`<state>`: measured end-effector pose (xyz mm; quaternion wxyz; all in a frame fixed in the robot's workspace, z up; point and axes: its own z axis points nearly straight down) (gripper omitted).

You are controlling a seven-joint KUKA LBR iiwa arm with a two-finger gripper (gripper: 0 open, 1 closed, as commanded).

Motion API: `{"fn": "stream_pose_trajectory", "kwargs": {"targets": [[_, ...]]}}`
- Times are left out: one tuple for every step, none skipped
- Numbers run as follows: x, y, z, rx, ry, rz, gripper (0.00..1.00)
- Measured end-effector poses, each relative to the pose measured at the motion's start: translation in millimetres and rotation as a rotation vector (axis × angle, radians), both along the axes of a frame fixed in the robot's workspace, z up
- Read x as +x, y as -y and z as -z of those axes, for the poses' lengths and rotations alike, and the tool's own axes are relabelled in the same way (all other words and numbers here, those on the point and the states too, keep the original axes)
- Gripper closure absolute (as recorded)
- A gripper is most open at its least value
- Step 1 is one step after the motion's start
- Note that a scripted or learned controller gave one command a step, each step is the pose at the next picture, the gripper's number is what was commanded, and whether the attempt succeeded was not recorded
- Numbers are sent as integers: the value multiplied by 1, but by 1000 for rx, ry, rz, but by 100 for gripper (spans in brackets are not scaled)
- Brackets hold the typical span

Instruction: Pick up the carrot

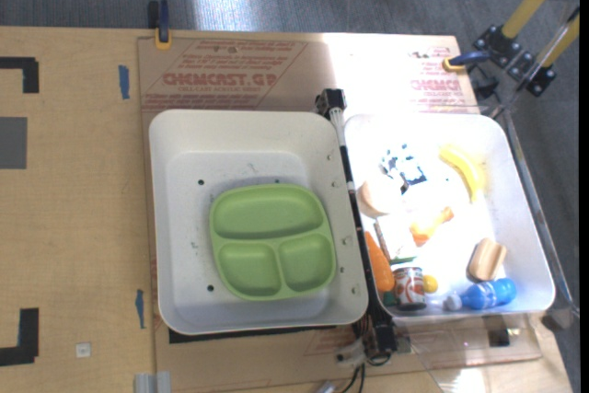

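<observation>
Green divided plate (272,239) in left bin (175,198); banana (465,168) in right bin (525,198)

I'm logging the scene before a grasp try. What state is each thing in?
carrot: lying flat by the right bin's left wall
green plate: right way up in the left bin
banana: lying near the right bin's far side
blue bottle: on its side
small can: state unclear

Red mirrored print on cardboard sheet (230,74); not legible
</observation>
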<state>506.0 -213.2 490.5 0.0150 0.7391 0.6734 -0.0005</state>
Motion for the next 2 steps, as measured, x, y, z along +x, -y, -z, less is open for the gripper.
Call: {"fn": "stream_pose_trajectory", "kwargs": {"targets": [[2, 0, -12, -7, 8, -2, 100], [2, 0, -11, -7, 7, -2, 0]]}}
